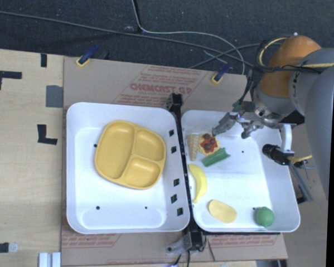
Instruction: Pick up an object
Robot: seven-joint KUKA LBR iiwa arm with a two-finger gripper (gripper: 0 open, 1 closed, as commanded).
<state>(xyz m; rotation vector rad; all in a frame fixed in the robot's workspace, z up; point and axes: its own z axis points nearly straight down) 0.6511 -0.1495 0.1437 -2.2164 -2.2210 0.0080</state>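
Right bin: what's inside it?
In the right bin: a pizza-slice toy, green stick, banana, yellow chip, green ball. The gripper and arm cover its upper right corner.

The desk [20,167] is showing a pale wooden top with black tape marks sitting along its left side. A sheet of cardboard [153,85] with red printing is lying flat on it, held at the far edge by two clamps [87,55], blue and yellow. Two shallow white bins are resting on the cardboard, touching side by side: the left bin [78,170] and the right bin [278,186]. Black cables [178,33] are trailing across the dark surface beyond the desk's far edge.
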